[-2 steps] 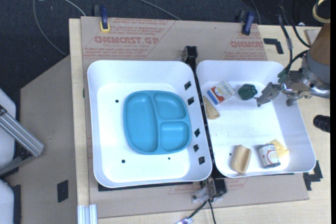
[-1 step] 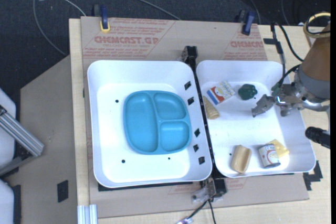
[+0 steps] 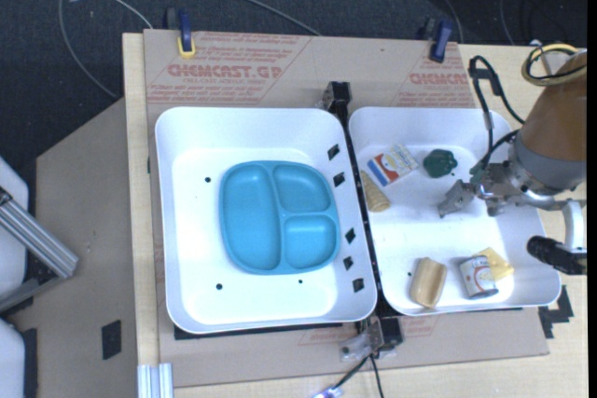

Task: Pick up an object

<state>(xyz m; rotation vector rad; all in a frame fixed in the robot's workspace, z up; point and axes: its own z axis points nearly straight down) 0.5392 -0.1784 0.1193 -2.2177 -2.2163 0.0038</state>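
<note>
My gripper (image 3: 461, 199) hangs over the middle of the right bin (image 3: 522, 298), reaching in from the right below the arm's orange band (image 3: 558, 121). Nothing shows in its grasp. Around it lie a dark green lump (image 3: 439, 163) just up and left, a white packet with red and blue print (image 3: 390, 165), a tan ridged cone (image 3: 375, 194) by the bin's left wall, a tan cylinder (image 3: 428, 281) near the front, and a small grey and yellow item (image 3: 481, 274) at the front right.
The left bin (image 3: 182, 228) holds a blue divided plate (image 3: 279, 216). A black clip strip (image 3: 347, 200) runs along the divide between the two bins. Black cables (image 3: 485, 84) loop over the bench behind the right bin.
</note>
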